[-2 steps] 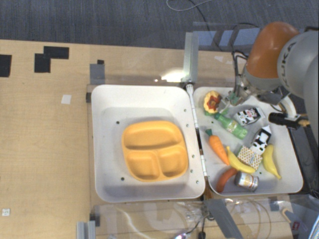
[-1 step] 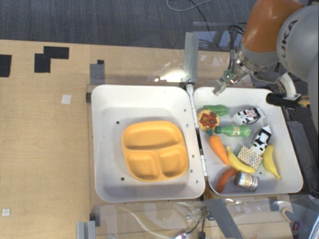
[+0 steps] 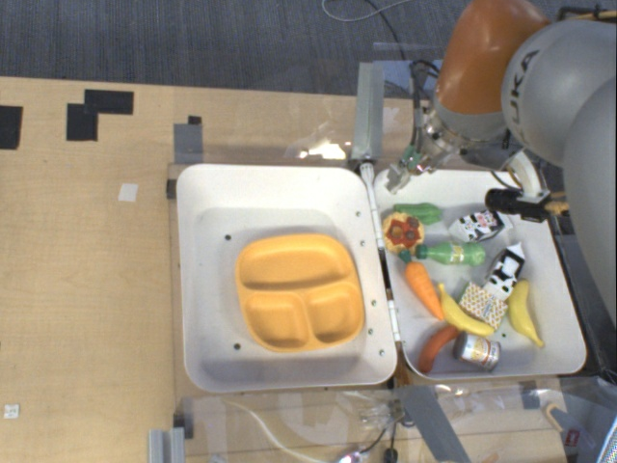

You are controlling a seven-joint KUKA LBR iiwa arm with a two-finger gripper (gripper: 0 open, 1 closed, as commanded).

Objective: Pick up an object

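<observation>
My gripper (image 3: 402,174) hangs over the far left corner of the right bin (image 3: 571,347), above the bin's contents, and I see nothing in it. Just below it lie a green pepper (image 3: 418,213) and a red and yellow round toy (image 3: 403,230). Further toward the front are a green bottle (image 3: 451,254), a carrot (image 3: 422,288), a yellow banana (image 3: 523,313) and a second long yellow piece (image 3: 464,313). A checkered block (image 3: 482,304), two cow-patterned pieces (image 3: 479,225) (image 3: 504,268), a red sausage (image 3: 435,346) and a metal can (image 3: 477,352) also lie there.
The left bin (image 3: 207,258) holds an orange divided plate (image 3: 294,292). A raised rim (image 3: 379,258) separates the two bins. The grey arm with its orange band (image 3: 487,37) covers the far right corner of the right bin.
</observation>
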